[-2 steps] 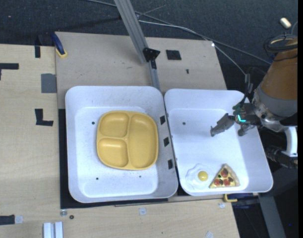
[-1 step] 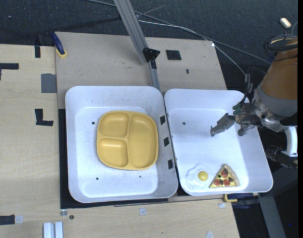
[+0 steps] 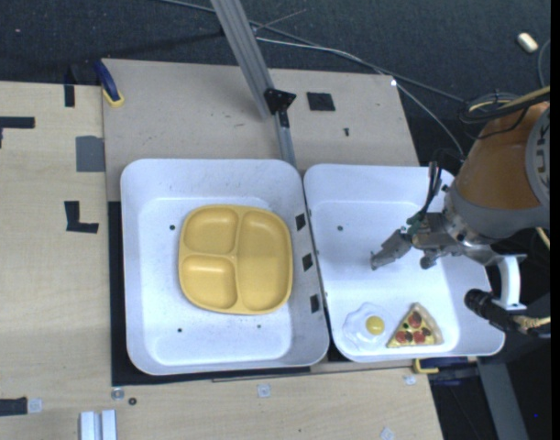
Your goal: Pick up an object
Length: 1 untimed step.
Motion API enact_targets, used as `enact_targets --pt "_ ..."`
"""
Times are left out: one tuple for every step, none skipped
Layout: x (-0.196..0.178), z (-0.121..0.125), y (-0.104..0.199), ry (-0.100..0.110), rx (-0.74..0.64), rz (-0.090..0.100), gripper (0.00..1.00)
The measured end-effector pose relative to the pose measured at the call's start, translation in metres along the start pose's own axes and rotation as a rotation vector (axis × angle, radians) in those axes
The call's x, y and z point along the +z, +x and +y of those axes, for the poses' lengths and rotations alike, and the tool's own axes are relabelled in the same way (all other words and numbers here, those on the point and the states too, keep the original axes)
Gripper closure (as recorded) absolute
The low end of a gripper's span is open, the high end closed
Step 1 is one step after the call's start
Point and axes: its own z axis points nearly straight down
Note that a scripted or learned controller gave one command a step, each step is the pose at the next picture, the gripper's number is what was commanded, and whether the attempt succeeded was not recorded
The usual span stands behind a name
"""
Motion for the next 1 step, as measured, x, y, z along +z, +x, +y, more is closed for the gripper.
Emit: enact_targets --pt "0.0607 0.0066 0.0000 0.001 0.000 0.000 0.00"
